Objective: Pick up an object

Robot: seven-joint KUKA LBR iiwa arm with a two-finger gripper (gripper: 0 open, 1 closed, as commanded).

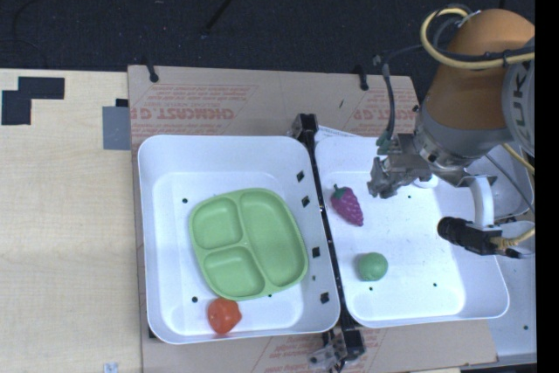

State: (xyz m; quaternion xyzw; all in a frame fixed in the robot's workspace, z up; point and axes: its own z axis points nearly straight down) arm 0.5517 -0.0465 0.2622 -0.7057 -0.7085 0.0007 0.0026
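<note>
A: Where the arm reaches in from the right, what is the gripper's point(384, 185) position and state?

B: It hangs over the far part of the right bin point(489, 297). It holds nothing. Whether it is open or closed cannot be told from this angle.

A: Which object lies closest to it?

B: A bunch of purple grapes point(348, 205), just to its left and slightly nearer, resting on the bin floor close to the divider between the bins. It is apart from the gripper.

A: Other objects in that bin?

B: A green ball point(371, 265), nearer than the grapes and well apart from the gripper.

A: And the left bin point(162, 188)?

B: A green divided plate point(249, 242) with three compartments lies at its middle. A red-orange fruit point(224, 315) sits just beside the plate's near edge, by the bin's near wall.
</note>
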